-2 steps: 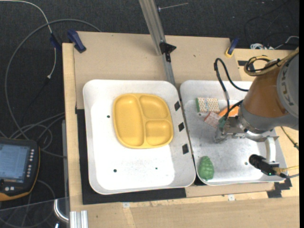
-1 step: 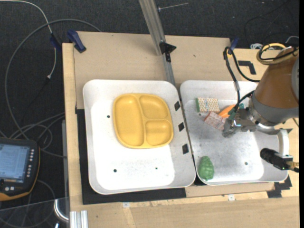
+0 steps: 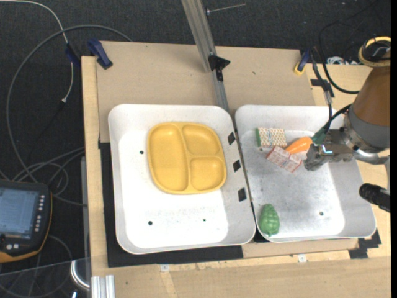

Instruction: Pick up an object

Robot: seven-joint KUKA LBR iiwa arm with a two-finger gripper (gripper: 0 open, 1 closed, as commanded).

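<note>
- Objects lay untouched in the right bin (image 3: 347, 222): an orange piece (image 3: 299, 145), two patterned packets (image 3: 285, 159), a green lump (image 3: 269, 219).
- Gripper (image 3: 315, 159) hovered beside the orange piece at right-centre; its grip could not be told, and nothing was lifted yet.

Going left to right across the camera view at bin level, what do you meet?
Handheld screen unit → left bin → yellow divided plate → right bin → green object → orange object → gripper.
</note>
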